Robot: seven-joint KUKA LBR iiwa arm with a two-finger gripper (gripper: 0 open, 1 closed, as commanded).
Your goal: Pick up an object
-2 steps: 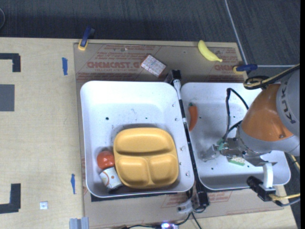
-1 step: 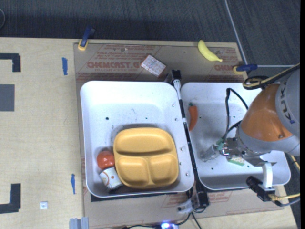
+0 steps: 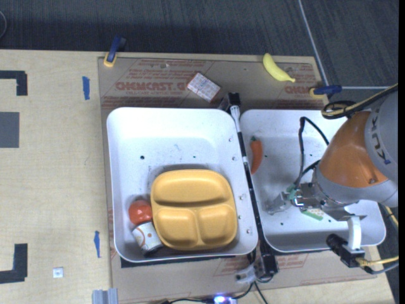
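The arm (image 3: 364, 160) is reaching low into the right bin (image 3: 278, 233), its claw (image 3: 278, 202) sitting near the floor; I cannot tell its state. The nearest target, an orange carrot-like object (image 3: 255, 154), is lying well apart against the left wall, so the claw needs centring over it before closing.

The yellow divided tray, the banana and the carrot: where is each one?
Yellow divided tray (image 3: 192, 208), camera view: middle ridge of its top.
Banana (image 3: 277, 68), camera view: middle of its curve.
Carrot (image 3: 255, 155), camera view: orange body.

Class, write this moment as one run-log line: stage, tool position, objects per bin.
stage: reaching | tool: low in right bin | left bin: yellow tray, ball | right bin: carrot
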